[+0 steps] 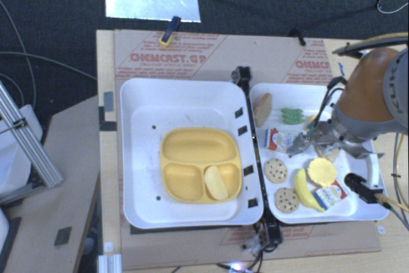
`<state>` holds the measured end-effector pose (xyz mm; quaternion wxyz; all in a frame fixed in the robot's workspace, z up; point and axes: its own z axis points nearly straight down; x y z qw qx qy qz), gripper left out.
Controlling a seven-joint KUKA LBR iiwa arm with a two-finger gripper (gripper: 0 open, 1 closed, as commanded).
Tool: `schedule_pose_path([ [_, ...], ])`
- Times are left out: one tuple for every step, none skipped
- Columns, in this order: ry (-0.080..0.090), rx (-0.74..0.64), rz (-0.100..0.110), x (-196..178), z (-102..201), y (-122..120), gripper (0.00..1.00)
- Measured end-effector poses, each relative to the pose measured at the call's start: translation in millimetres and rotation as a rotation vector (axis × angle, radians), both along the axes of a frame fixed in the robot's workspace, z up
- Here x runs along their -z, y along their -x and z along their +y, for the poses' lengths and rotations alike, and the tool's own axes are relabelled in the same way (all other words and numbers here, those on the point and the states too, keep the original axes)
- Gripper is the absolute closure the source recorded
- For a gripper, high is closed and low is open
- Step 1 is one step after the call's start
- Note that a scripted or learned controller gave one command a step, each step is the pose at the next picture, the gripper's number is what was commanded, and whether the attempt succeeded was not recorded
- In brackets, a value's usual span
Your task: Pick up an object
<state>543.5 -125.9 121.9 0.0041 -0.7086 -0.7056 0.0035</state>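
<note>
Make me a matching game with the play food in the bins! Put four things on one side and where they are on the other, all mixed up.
Things:
1. banana
2. green toy
3. yellow divided tray
4. bread piece

Places:
A. left bin
B. far left corner of the right bin
C. near edge of the right bin, between a cookie and a small carton
D. far side of the right bin, just right of the bread piece

Pairs: 1-C, 2-D, 3-A, 4-B
</note>
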Motion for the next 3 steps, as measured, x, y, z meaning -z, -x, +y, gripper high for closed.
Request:
schedule_pose_path([
  [-0.001,-0.003,-0.008,39,5,59,0.0],
  [-0.002,-0.011,-0.01,38,41,56,0.0],
  [0.002,-0.011,-0.019,37,44,-11,0.0],
])
